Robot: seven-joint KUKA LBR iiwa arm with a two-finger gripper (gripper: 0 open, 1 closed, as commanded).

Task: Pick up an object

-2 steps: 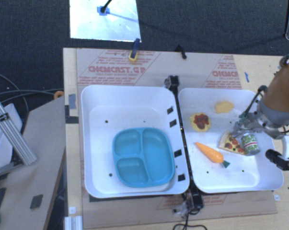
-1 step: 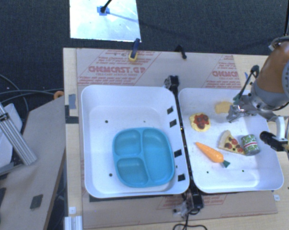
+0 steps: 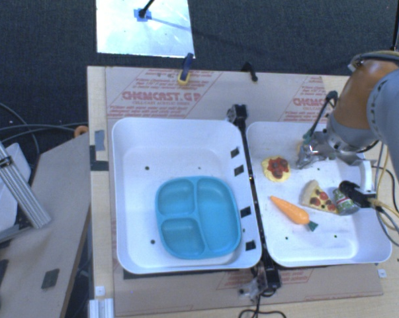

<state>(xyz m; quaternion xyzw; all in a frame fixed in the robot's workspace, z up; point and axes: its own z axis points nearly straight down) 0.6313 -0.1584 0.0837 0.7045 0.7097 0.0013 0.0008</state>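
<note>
Gripper (image 3: 310, 152) was seen low over the right bin (image 3: 358, 247), near its back wall, just right of a round red-and-yellow toy food (image 3: 276, 168). Its opening could not be judged; no object was seen in it. A toy carrot (image 3: 292, 211) and pizza slice (image 3: 318, 198) were noted farther forward. A blue divided tray (image 3: 198, 216) was recorded in the left bin (image 3: 136, 144).
</note>
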